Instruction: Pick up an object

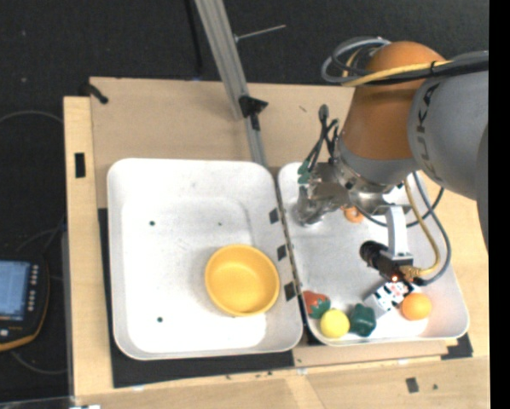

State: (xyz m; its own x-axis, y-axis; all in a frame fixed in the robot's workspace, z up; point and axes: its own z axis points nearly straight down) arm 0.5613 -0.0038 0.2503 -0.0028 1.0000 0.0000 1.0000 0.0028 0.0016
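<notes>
The gripper is lowered over the upper left part of the right bin; whether it is open cannot be told. A yellow ball, green block and orange ball are gathered along that bin's near edge. A yellow bowl is seen in the left bin.

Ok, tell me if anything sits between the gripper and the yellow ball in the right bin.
Nothing visible does. The gripper hangs over the right bin's upper left part, and bare white floor runs from there down to the yellow ball at the near edge. A red piece and a green block flank the ball.
</notes>
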